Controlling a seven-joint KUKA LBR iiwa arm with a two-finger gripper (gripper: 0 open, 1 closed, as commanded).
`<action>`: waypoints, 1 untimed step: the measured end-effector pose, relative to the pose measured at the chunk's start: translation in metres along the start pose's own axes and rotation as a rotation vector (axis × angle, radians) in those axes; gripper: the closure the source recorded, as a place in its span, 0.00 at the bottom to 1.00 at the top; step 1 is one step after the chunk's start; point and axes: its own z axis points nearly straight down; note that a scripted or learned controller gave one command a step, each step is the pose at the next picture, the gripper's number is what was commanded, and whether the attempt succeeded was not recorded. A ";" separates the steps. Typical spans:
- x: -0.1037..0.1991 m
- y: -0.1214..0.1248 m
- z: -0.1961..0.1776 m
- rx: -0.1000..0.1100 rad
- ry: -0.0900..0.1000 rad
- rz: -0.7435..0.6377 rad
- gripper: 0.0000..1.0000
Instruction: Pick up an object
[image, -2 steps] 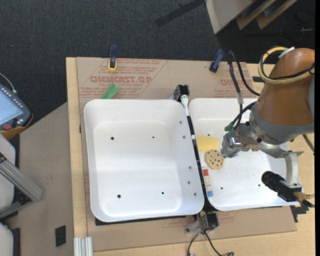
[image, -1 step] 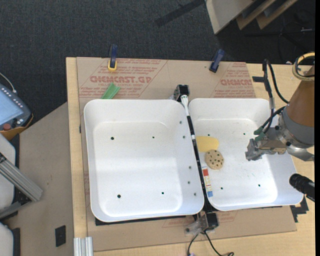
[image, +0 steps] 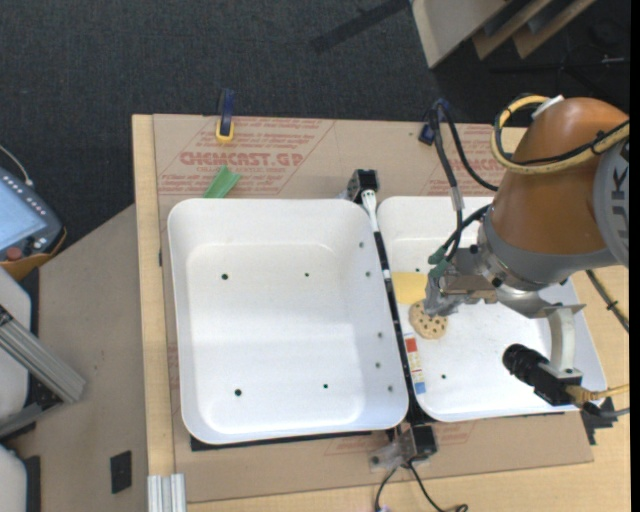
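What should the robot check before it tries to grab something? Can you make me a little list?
1. Things to grab in the right bin: ok. There is a round tan piece with dark dots, a flat yellow piece and a small red and blue piece by the bin's left wall.
2. Gripper over the right bin: ok. It sits right by the round tan piece.
3. Gripper already holding something: cannot tell.
4. Round tan piece apart from the yellow piece: cannot tell, the gripper covers the spot between them.
5. More things under the arm: cannot tell, it covers much of that bin.
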 end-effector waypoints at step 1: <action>-0.087 -0.002 0.013 0.005 -0.004 0.018 1.00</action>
